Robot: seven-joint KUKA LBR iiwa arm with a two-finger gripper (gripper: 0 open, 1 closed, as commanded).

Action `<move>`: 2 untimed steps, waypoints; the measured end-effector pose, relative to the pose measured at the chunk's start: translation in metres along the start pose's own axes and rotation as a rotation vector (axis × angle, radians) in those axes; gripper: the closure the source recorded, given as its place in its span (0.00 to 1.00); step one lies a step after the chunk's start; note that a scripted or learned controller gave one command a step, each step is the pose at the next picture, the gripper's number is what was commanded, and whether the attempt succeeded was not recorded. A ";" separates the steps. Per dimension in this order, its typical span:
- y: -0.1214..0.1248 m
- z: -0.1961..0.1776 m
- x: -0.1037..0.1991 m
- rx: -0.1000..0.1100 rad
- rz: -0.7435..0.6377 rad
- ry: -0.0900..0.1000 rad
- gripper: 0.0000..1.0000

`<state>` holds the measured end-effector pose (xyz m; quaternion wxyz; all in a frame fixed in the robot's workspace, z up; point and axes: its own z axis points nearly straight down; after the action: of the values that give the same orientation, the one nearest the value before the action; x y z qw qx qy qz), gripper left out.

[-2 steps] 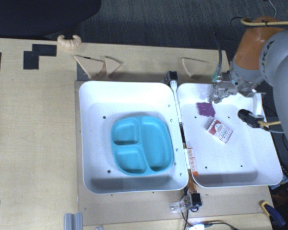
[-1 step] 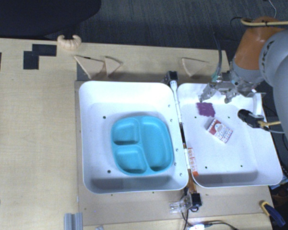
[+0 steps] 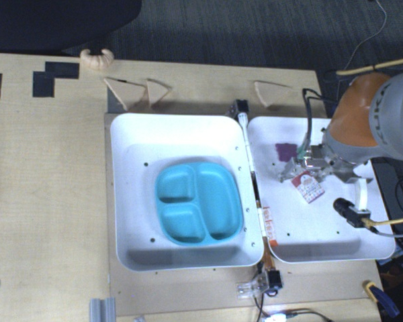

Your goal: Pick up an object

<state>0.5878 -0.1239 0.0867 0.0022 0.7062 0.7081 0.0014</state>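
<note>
Hand (image 3: 297, 169): down low in the right bin, in its far half and towards the side nearest the other bin; whether it is apart or together, I cannot tell from here, and nothing can be seen clamped in it.
Arm (image 3: 389, 119): grey, with an orange band (image 3: 354, 116) above the wrist, reaching in from behind the hand over the right bin's outer rim.
Red-and-white packet (image 3: 311, 188): small, flat and tilted, lying on the bin floor just beside the hand on its near side, so close that touching or apart cannot be told.
Purple piece (image 3: 284, 151): small and dark, on the bin floor just beyond the hand, on its far side, close to the hand.
Right bin (image 3: 322, 247): shallow and white; it holds the hand, the packet and the purple piece.
Left bin (image 3: 131, 200): shallow and white, across the shared rim from the hand.
Blue plate (image 3: 199, 201): turquoise, with three compartments, lying flat in the middle of the left bin, well apart from the hand.
Label strip (image 3: 266, 224): red and white, on the join between the two bins, nearer the front than the hand.
Worktop (image 3: 47, 200): pale wood, bearing both bins, with black patches (image 3: 54, 76) far off beyond the left bin.
</note>
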 end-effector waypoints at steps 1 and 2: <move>0.002 -0.012 0.000 -0.007 -0.001 -0.001 1.00; -0.012 -0.099 0.069 0.001 -0.002 0.002 1.00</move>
<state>0.5751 -0.0545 0.1854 0.0011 0.7053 0.7089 0.0018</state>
